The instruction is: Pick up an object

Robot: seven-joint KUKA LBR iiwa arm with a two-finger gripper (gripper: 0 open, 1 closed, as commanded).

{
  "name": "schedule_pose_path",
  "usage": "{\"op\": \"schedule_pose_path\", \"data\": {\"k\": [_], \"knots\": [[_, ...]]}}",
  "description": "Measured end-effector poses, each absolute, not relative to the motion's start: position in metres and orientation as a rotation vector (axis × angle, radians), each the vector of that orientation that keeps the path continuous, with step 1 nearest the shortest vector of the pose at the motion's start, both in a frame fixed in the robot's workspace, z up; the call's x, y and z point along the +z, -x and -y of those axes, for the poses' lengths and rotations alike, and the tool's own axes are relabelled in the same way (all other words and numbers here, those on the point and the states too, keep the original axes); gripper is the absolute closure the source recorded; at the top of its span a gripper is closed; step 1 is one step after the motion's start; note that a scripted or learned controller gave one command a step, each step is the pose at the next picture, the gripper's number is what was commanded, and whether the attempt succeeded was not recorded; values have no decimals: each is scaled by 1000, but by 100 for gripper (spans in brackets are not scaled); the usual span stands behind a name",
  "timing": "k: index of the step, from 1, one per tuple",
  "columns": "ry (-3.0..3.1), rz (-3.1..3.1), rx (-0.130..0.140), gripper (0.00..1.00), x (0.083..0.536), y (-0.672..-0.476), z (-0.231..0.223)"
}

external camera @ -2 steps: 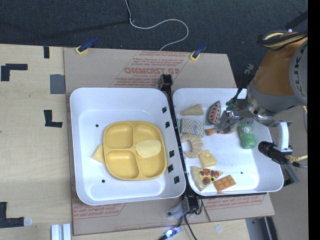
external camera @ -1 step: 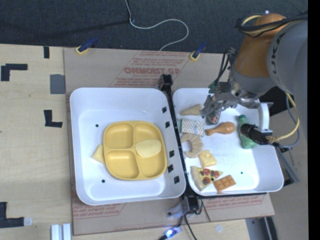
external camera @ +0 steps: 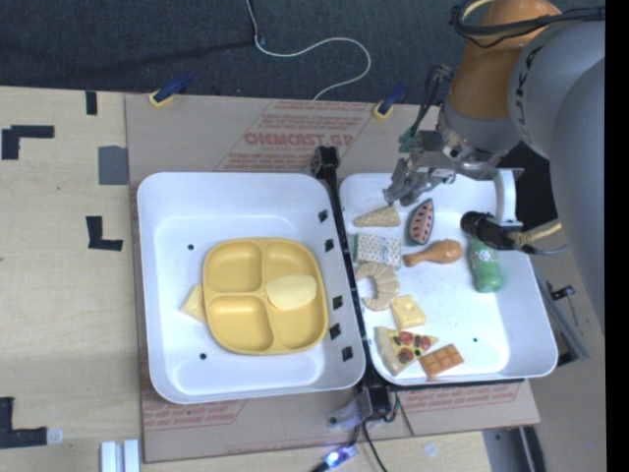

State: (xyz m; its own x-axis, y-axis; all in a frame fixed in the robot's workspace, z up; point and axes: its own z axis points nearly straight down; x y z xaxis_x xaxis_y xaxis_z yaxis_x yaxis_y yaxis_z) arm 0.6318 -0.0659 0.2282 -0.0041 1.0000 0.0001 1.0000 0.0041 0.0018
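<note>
Reaching from right, end effector (external camera: pixel 405 187) low over right bin (external camera: pixel 521 337) (back corner).

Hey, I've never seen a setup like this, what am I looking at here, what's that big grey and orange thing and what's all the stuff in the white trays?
The grey and orange thing is a robot arm, reaching in from the right. At its tip is a two-finger gripper, hanging over the far corner of the right bin. I see nothing between its fingers. One camera above the bench looks down at a slant. The right bin holds toy food: a watermelon slice, a chicken drumstick, a green bottle, a pizza slice, a croissant and some crackers and cheese. The left bin holds a yellow divided plate with a pale piece in one compartment.
</note>
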Motion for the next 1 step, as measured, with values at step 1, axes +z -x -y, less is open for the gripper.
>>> {"op": "schedule_pose_path", "data": {"k": [1], "knots": [[-2220, -2223, -5, 100, 217, -630, 66]]}}
